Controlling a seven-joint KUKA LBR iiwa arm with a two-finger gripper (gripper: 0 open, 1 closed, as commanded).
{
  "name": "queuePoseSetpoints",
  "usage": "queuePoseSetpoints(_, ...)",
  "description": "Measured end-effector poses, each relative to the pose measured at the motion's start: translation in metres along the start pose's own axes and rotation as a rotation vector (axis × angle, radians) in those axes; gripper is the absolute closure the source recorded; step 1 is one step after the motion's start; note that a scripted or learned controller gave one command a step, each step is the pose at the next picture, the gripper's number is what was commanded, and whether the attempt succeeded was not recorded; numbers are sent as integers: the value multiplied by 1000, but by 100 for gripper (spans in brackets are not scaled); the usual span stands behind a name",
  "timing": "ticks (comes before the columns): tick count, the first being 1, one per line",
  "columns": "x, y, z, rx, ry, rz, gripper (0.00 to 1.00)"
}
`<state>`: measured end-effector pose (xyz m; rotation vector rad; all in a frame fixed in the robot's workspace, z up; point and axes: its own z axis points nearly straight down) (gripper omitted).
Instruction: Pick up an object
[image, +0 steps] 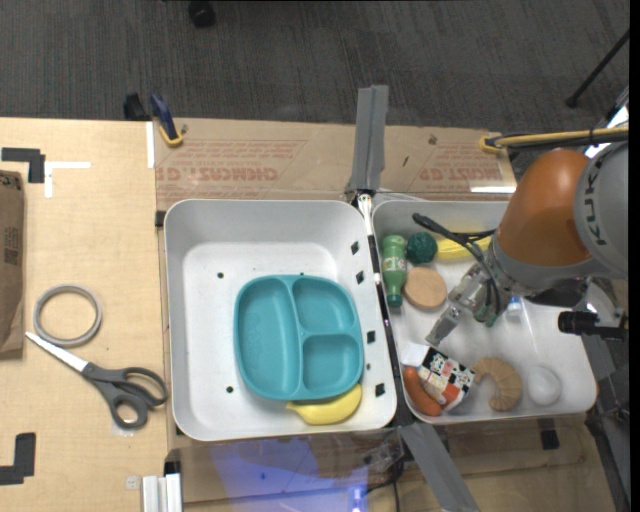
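Gripper (455, 315) hovering, fingers apart and empty, over the right bin (560, 400); we are judging it still needs lowering onto the box (445, 375).

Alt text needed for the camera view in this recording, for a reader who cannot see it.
A grey and orange robot arm reaches from the right over the right white bin, its gripper hanging above small items: a green bottle, a tan disc, a croissant. The left white bin holds a teal divided plate and a banana; scissors lie on the bench.
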<state>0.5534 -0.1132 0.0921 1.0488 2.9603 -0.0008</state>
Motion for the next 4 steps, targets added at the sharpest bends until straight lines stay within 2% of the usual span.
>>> queuePoseSetpoints(1, -49, 41, 0, -1, -2, 12, 0)
queuePoseSetpoints(2, -50, 42, -10, -1, -5, 10, 100)
queuePoseSetpoints(3, -12, 27, 0, 1, 1, 447, 100)
queuePoseSetpoints(4, 45, 80, -100, 0, 0, 465, 100)
